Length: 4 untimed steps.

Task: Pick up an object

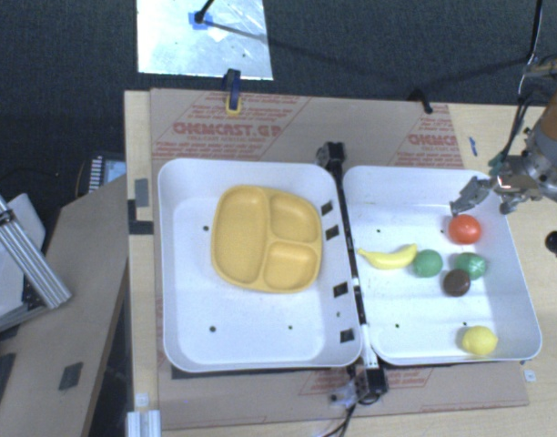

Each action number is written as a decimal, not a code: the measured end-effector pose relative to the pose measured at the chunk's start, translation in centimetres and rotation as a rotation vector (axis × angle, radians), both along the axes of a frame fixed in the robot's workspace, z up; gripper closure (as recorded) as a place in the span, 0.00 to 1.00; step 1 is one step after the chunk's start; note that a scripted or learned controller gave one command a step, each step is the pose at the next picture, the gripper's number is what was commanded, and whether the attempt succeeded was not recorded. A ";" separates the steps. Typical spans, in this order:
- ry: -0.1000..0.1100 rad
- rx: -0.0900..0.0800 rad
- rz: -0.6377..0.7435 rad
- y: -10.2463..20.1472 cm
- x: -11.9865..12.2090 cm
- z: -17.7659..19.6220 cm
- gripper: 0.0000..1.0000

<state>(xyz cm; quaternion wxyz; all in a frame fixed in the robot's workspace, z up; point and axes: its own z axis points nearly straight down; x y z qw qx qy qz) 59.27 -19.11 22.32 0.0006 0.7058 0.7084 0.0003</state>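
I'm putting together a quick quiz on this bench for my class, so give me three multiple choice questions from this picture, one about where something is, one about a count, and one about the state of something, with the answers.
1. Where does the yellow divided plate lie?
A. In the left bin
B. In the right bin
C. On the cardboard outside the bins

2. How many small food-like objects lie in the right bin?
A. Three
B. Six
C. Nine

3. What is the state of the orange-red ball?
A. Stacked on the plate
B. Lying on the bin floor beneath the gripper
C. Lying on the floor beside the bench

Answers:
1. A, the plate sits in the left bin.
2. B: banana, orange-red ball, two green pieces, brown ball, yellow lemon.
3. B, it rests on the white floor just below the gripper.
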 end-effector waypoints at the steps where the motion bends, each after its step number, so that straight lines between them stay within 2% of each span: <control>1: 0.003 0.001 0.002 1.0 0.4 -5.0 0.00; 2: 0.003 0.001 -0.003 0.5 0.3 -11.1 0.00; 3: 0.002 0.000 -0.003 0.5 0.4 -14.0 0.00; 4: -0.003 -0.001 -0.003 0.5 0.5 -12.7 1.00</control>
